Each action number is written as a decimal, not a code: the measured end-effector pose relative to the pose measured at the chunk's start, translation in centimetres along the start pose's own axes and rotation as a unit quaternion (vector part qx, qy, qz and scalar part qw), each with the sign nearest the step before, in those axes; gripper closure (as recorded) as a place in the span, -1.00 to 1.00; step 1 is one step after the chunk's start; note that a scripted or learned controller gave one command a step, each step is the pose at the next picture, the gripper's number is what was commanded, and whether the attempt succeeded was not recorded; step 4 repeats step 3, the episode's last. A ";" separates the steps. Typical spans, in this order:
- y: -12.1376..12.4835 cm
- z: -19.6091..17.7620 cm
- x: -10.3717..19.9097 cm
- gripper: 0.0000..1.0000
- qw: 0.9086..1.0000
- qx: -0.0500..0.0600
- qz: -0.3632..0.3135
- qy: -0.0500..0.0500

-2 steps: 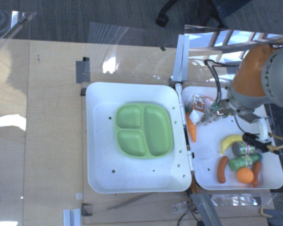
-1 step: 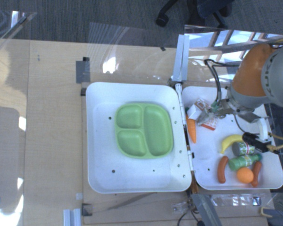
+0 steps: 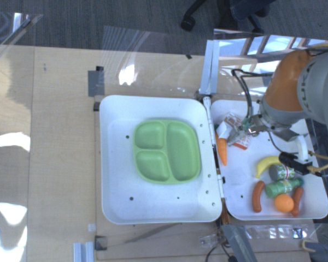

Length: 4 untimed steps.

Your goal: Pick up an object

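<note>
Claw (image 3: 245, 125) lowered over a crumpled packet (image 3: 238, 135) in the upper left of the right bin (image 3: 317, 212); its finger state cannot be told. Candidate objects: carrot (image 3: 222, 151) against the left wall, banana (image 3: 266, 164), sausage (image 3: 257, 196), orange (image 3: 283, 202). Risk: thin packet may slip; the nearby wall may obstruct closing.

Hidden under the grey arm (image 3: 311, 86): the far right corner of the right bin (image 3: 238, 192), and the gripper's (image 3: 246, 125) fingers, too small and cluttered to read as open or closed. Blurred beside the gripper: a crumpled red-and-white packet (image 3: 238, 138), label unreadable. Cut by the top edge, far beyond the right bin: a black chair base (image 3: 218, 4). Partly covered near the bin's front: a green bottle (image 3: 281, 188) behind the orange (image 3: 284, 202)
</note>
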State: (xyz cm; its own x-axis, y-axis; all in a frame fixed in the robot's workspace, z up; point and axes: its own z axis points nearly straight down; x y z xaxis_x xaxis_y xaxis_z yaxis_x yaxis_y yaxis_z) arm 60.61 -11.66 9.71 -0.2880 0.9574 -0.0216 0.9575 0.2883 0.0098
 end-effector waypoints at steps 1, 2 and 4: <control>1.7 0.5 -0.2 -1.00 1.000 0.003 0.003 -0.002; 2.2 -0.5 0.2 1.00 1.000 -0.003 0.000 -0.002; 6.1 -10.6 5.6 1.00 1.000 0.001 0.012 0.009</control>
